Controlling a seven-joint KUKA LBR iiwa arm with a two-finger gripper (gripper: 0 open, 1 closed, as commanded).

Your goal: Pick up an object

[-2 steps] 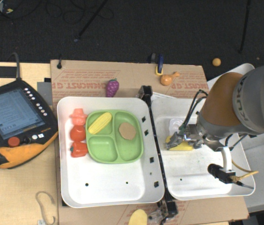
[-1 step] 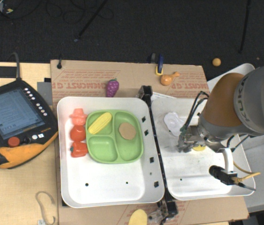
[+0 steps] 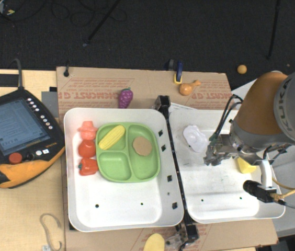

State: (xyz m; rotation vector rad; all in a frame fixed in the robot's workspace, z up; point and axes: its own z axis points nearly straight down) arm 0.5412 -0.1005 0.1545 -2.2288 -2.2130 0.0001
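**Arm low in the right-hand bin, no catch to be seen**

The jaws [image 3: 212, 158] hang low over the floor of the right bin [image 3: 226, 203], under the grey wrist and its orange band. They are a small dark shape from this height, and I cannot tell whether they stand apart or together; nothing can be seen between them. The step in hand looks like the approach or the reach for a grasp, not a lift.

Two things lie close enough to be the target. A clear crumpled plastic piece [image 3: 193, 137] lies just up and to the left of the jaws, near them but apart. It is pale, see-through and hard to read against the white floor; it will likely be thin and slippery and may fold under a pinch. A yellow block [image 3: 246, 165] sits on the other side of the jaws, partly hidden under the wrist. It looks solid and the easier catch.

The next move calls for setting the jaws squarely over one of these, coming down to the floor, pinching, then lifting straight.

Far off to the left, in the other bin [image 3: 113, 208], a green tray [image 3: 124, 169] holds a corn cob [image 3: 111, 136].
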